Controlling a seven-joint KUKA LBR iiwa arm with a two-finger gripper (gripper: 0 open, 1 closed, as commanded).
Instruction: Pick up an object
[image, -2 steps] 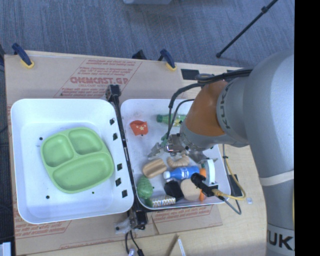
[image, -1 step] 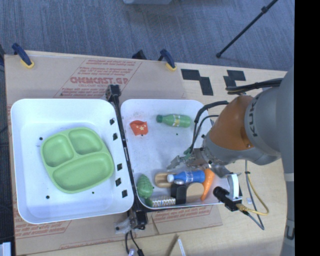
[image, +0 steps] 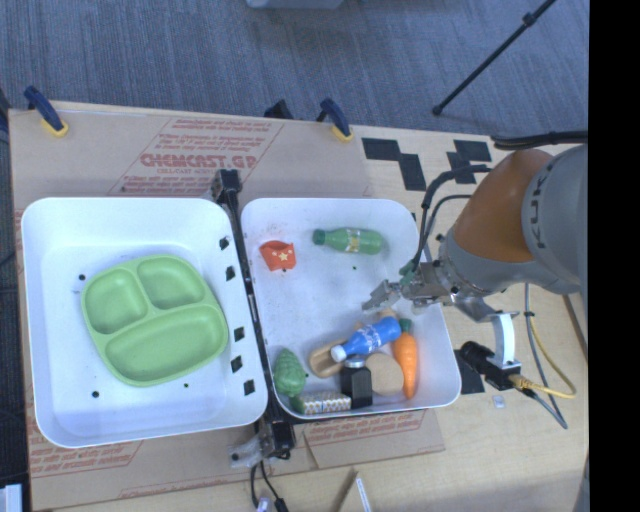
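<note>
A: Where do we see the blue plastic bottle with a white cap?
B: Low in the right white bin, touching the orange carrot.
A: And the tool?
B: Just above the bottle, holding nothing; we cannot tell its spread.

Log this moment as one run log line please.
pincer: over right bin, above blue bottle | grasp: none seen | green tray: left bin
</note>
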